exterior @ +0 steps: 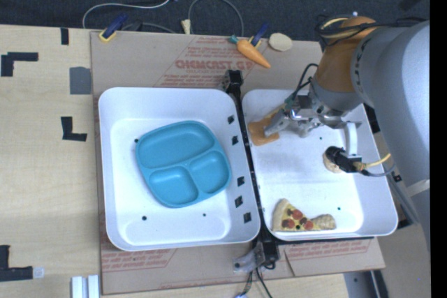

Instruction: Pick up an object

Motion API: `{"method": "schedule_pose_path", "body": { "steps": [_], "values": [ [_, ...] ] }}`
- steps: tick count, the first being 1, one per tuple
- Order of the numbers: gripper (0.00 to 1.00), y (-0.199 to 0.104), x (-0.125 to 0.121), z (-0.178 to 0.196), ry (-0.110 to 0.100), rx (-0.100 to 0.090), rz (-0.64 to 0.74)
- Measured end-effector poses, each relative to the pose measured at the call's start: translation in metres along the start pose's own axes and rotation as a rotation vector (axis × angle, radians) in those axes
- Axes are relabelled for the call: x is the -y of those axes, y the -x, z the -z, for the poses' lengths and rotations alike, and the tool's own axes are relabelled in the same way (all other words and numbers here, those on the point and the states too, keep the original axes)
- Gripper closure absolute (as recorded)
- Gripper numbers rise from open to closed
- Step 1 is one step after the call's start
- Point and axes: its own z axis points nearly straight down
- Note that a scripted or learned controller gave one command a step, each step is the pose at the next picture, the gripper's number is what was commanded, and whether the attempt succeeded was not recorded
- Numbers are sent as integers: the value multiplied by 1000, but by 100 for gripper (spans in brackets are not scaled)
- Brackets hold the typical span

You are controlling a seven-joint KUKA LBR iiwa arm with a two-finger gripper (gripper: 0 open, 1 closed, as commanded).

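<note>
Two white bins sit side by side on the table [49, 150]: the left bin [115, 220] carries a blue divided plate [183, 161], and the right bin [377, 216] carries the candidate objects. The gripper [276, 123] is low in the right bin's upper left corner, touching or just over a small tan-orange piece [260, 134], possibly toy bread; blur hides the contact. Whether the fingers are apart or clamped on it cannot be told.

Procedure, as judged:
1. Centre the tan-orange piece between the fingers, clear of the bin wall and the black divider [246, 171].
2. Close fully before lifting.
3. Lift straight up; confirm the piece rises.

Alternative targets: a pizza slice [303, 219] near the bin's front edge; a small round item [336, 160] beside the arm's cable. A toy carrot [253, 54] lies outside the bins.

Red print on the cardboard sheet [202, 59] under the bins is too faint to read reliably
</note>
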Motion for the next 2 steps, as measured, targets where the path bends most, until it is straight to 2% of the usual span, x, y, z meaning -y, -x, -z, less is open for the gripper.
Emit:
{"method": "schedule_pose_path", "body": {
  "steps": [1, 2],
  "values": [
    [0, -25, -34, -2, -8, -2, -1],
    [100, -24, -34, 10, -7, -2, -2]
  ]
}}
